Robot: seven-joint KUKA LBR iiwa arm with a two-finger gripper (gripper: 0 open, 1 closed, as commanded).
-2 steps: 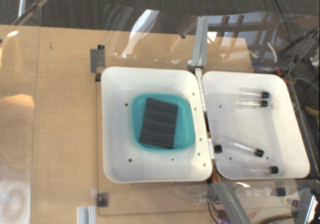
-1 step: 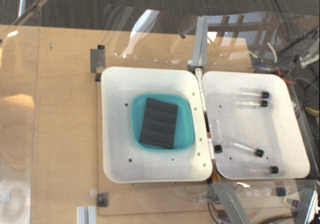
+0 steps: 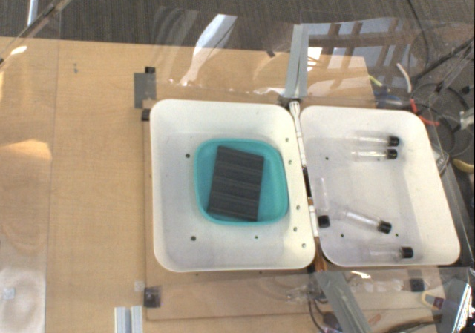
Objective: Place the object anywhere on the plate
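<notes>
A teal plate [image 3: 278, 183] lies in the middle of the left white bin [image 3: 171, 176]. On it rests a dark grey ribbed rectangular block [image 3: 236, 182], lying flat and slightly tilted, wholly within the plate's rim.
The right white bin [image 3: 434, 198] holds several clear plastic tubes with black caps, two at the back [image 3: 373, 147] and others near the front [image 3: 364, 219]. A metal post [image 3: 297, 64] stands behind the seam between the bins. Cables run at the right edge [image 3: 445, 79].
</notes>
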